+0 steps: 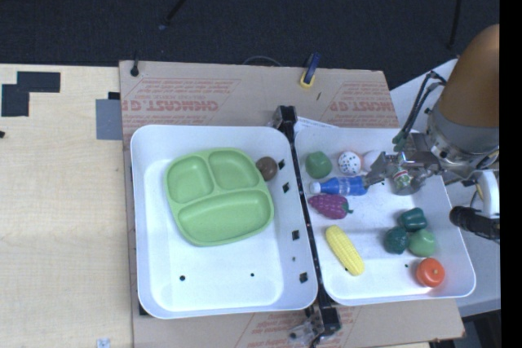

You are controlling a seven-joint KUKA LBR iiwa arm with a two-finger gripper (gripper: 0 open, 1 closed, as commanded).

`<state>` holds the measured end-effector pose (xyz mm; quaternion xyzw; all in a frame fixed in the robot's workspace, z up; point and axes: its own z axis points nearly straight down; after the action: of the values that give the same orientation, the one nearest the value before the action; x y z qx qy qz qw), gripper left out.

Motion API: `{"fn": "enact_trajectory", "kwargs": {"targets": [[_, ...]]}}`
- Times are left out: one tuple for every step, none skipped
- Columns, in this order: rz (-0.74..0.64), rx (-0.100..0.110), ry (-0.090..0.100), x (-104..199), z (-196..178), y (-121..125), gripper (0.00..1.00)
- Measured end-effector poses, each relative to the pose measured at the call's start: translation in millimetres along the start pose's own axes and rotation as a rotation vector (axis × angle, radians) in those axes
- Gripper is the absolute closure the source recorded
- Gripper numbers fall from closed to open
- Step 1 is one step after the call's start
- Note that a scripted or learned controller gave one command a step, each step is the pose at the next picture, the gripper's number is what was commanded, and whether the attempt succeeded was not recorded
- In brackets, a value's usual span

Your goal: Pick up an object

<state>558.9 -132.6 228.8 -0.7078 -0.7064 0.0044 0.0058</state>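
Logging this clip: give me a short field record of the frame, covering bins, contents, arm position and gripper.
left bin: green divided plate, small brown ball at the plate's right edge
right bin: green round item, white dotted ball, blue bottle, purple grapes, yellow corn, green peppers, orange fruit
arm: over the right bin's upper right part
gripper: just right of the blue bottle; grasp state unclear
held object: none visible
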Motion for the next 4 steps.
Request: {"fn": "enact_trajectory", "kwargs": {"targets": [[-0.002, -0.012, -0.001, 0, -7, 2, 0.0], [-0.002, -0.007, 0.0, 8, 45, 8, 0.0], [-0.001, -0.011, 0.0, 7, 106, 3, 0.0], [-0.001, -0.033, -0.004, 6, 114, 9, 0.0]]}}
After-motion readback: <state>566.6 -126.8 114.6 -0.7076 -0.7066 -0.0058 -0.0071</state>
